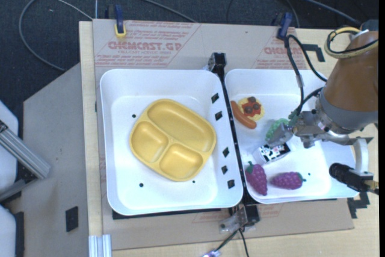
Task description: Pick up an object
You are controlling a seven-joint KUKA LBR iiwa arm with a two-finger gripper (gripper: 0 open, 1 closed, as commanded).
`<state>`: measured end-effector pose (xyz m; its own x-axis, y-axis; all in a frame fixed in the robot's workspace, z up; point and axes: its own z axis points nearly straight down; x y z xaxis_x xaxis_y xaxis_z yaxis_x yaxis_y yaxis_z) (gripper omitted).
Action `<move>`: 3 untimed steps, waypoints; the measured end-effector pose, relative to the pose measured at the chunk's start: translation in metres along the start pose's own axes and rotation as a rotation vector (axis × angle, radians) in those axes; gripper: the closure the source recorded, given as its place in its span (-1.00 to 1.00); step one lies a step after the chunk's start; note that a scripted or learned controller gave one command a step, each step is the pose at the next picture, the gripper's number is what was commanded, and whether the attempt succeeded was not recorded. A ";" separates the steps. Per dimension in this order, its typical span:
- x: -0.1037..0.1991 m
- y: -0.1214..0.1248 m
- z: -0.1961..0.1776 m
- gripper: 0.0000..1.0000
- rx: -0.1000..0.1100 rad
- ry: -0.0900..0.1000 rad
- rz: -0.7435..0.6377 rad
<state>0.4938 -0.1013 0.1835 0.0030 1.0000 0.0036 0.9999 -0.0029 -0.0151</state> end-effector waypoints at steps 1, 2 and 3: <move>0.000 0.003 -0.006 -1.00 -0.013 -0.002 -0.003; 0.001 0.010 0.039 -1.00 -0.009 -0.001 -0.003; -0.003 0.017 0.080 -1.00 -0.033 -0.009 0.001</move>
<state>0.5092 -0.1042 0.1032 0.0035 1.0000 -0.0053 0.9998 -0.0034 0.0175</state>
